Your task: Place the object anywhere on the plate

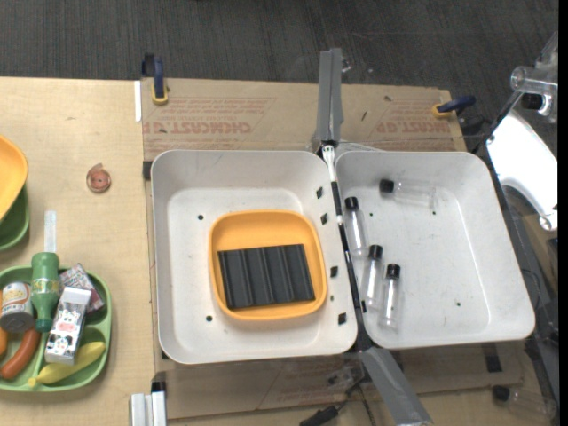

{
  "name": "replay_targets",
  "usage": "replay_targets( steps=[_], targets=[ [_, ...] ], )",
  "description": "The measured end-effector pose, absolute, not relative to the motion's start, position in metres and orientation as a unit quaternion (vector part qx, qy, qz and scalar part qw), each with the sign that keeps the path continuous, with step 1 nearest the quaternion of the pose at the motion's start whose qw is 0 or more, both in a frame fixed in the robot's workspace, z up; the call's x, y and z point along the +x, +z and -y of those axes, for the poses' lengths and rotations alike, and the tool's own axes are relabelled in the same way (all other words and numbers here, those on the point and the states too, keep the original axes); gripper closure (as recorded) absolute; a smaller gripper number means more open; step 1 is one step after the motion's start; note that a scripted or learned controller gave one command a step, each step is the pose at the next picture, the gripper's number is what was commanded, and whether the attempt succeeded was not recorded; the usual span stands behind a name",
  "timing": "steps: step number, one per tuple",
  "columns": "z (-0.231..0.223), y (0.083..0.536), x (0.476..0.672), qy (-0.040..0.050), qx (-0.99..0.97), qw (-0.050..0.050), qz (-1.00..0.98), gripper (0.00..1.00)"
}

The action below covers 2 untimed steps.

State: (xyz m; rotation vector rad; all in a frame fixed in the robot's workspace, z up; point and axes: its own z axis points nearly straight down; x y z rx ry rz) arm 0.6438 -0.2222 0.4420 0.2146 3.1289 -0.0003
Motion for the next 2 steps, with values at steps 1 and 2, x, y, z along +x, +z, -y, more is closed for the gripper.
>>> replay_targets(
  steps=[1, 2],
  targets=[
    [0.222, 0.442, 0.644, -0.0001, 0.068, 0.003, -0.998, 0.0],
    [0.222, 0.441, 0.61, 0.0003, -0.144, 0.002, -0.99, 0.0]
  ],
)
